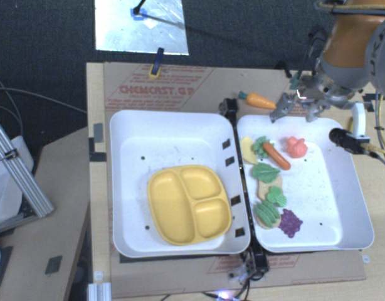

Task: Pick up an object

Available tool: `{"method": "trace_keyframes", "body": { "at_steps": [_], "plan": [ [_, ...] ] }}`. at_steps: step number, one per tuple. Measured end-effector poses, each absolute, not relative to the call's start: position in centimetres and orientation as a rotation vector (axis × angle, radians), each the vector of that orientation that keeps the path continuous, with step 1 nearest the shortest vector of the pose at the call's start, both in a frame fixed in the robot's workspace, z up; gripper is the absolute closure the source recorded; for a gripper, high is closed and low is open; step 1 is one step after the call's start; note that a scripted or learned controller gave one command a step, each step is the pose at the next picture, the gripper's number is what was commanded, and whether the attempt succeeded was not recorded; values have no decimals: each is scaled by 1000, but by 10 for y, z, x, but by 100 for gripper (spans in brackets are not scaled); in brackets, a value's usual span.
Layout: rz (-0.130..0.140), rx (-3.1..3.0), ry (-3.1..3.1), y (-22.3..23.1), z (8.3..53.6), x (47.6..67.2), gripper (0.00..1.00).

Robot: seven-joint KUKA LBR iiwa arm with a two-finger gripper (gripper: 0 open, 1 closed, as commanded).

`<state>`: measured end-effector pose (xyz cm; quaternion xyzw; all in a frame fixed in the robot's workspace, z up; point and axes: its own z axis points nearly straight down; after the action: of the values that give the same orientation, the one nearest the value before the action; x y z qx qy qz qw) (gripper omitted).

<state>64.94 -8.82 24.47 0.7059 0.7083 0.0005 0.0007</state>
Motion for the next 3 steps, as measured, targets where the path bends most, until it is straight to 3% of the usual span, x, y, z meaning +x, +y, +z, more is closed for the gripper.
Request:
{"method": "trace_keyframes", "body": {
  "at_steps": [1,2,3],
  "plan": [
    [-10,2229,2226,-99,147,593,0],
    [9,2222,2217,-103,84,581,0],
    [19,2211,2215,-103,100,585,100]
  ]
}}
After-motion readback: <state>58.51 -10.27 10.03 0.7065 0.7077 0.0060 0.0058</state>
